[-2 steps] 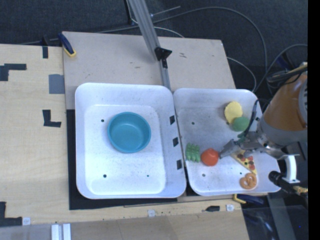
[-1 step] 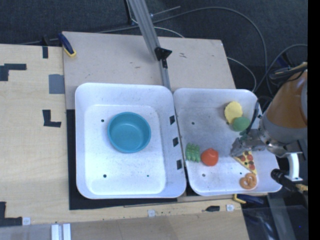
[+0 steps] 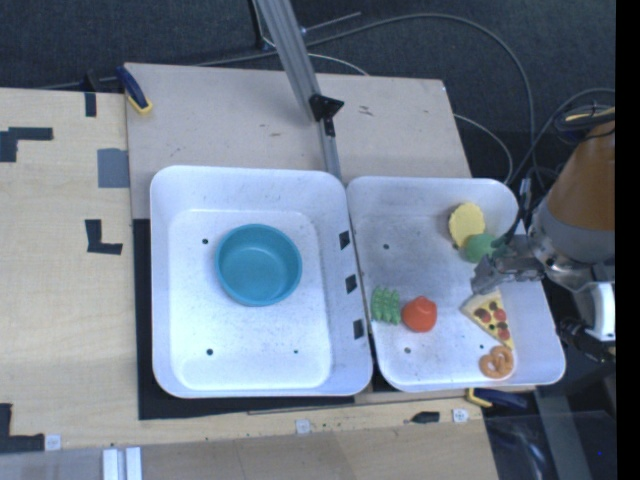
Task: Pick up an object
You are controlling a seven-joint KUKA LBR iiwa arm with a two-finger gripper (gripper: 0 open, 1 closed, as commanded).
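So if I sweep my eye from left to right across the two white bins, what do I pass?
Round blue plastic bowl → ridged green toy → orange-red ball-like toy → yellow rounded toy → gripper.

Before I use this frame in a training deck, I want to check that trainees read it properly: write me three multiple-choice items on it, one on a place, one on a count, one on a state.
1. Where is the blue bowl?
A. left bin
B. right bin
C. on the bench outside the bins

2. How many things lie in the right bin?
A. two
B. four
C. six

3. How does the blue bowl sit?
A. upside down
B. upright, mouth up
C. on its side

Answers:
1 A, it sits mid left bin.
2 C: yellow piece, green piece, green toy, red ball, pizza slice, pretzel.
3 B, its hollow inside faces the camera.
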